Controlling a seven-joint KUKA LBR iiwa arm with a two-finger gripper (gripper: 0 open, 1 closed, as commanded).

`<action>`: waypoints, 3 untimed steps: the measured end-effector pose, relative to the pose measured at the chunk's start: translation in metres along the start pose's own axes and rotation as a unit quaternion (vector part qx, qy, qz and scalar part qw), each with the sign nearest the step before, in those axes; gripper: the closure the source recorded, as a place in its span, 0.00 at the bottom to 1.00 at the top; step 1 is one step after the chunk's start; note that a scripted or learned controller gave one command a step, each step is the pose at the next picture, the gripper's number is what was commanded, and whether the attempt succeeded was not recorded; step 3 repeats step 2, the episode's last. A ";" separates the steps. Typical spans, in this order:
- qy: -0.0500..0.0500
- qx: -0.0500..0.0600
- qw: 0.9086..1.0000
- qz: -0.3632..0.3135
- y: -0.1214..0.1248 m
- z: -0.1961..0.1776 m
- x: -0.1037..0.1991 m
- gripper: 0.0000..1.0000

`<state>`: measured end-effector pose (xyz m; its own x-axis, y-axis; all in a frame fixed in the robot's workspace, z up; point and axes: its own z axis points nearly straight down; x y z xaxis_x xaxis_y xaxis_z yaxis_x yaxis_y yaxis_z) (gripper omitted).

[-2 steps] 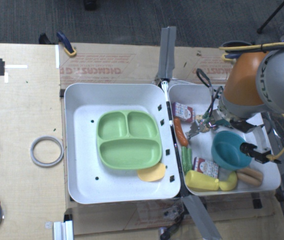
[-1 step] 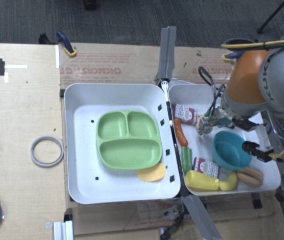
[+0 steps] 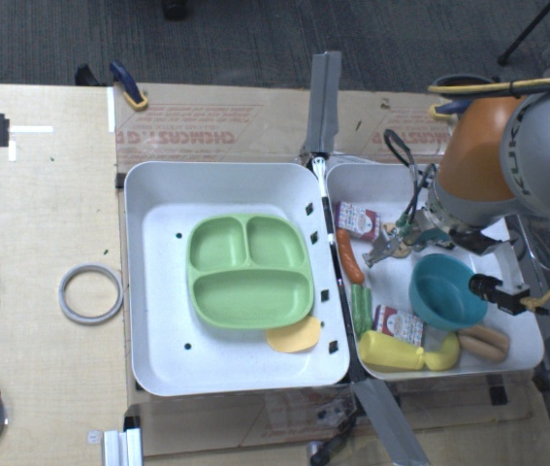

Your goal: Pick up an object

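A: Gripper (image 3: 383,250) down in the right bin (image 3: 522,357), near its left side. Fingers slightly apart, nothing between them. Pointing toward a carrot (image 3: 351,258) lying along the left wall.

B: Around it? Teal bowl (image 3: 446,291) just to the right, red-and-white packet (image 3: 357,219) just above, second packet (image 3: 397,325) below. Green stick (image 3: 362,309) under the carrot. Yellow toy (image 3: 405,351) and hot dog (image 3: 483,342) along the near wall. Over in the left bin (image 3: 148,289): green divided plate (image 3: 250,272), yellow chip (image 3: 294,336) touching its lower edge. Grey ring (image 3: 90,292) out on the bench.
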<state>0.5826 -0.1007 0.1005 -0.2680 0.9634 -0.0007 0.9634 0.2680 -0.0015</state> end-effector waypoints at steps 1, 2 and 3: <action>0.001 0.000 0.998 0.062 -0.025 0.009 0.009 0.00; 0.000 -0.003 0.998 0.060 -0.089 0.008 -0.018 0.00; 0.000 -0.003 0.998 0.060 -0.089 0.008 -0.018 0.00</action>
